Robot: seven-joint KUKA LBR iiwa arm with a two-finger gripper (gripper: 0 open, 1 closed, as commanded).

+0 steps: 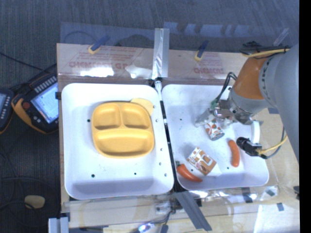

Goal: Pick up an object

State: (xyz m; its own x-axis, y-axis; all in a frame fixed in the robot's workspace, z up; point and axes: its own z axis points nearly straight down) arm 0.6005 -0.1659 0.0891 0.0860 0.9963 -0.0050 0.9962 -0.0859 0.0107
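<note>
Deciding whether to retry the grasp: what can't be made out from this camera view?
- Gripper: finger state unreadable, too small, under the wrist.
- Whether the small patterned object is held or just touched.
- Orange item: its end is tucked under the patterned carton.
- Pale piece partly behind the yellow tray.

Arm point(284, 81): grey casing, orange band point(249, 79) above wrist; black cable at 12 o'clock, yellow cable at 5 o'clock.

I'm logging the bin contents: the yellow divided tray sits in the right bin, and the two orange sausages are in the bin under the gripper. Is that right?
Not quite. The camera view shows the yellow divided tray in the left bin. The two orange sausages do lie in the right bin, where the gripper is.
</note>
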